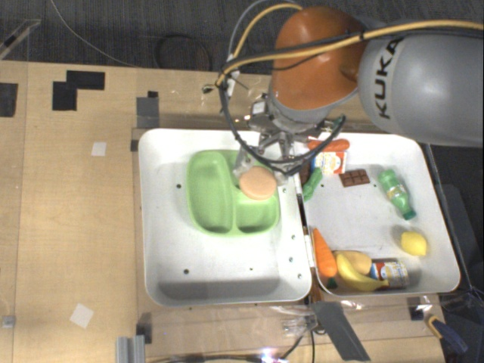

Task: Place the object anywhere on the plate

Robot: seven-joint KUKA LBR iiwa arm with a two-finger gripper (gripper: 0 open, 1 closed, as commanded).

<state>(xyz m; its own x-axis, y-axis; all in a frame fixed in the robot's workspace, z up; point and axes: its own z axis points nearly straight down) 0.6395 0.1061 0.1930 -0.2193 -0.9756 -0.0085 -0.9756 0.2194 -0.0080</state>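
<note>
Camera view: tool over green plate, closed on round peach-coloured object.

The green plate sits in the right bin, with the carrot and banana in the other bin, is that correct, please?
Not quite: the camera view shows the green plate in the left bin. The carrot and banana lie in the other, right bin.

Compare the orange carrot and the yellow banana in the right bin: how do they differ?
The orange carrot is slim, straight and tapered; the yellow banana is thicker and curved. The carrot runs along the right bin's left wall, while the banana lies across its near corner, against a small can. Both lie flat, touching each other, away from the green plate in the left bin.
</note>
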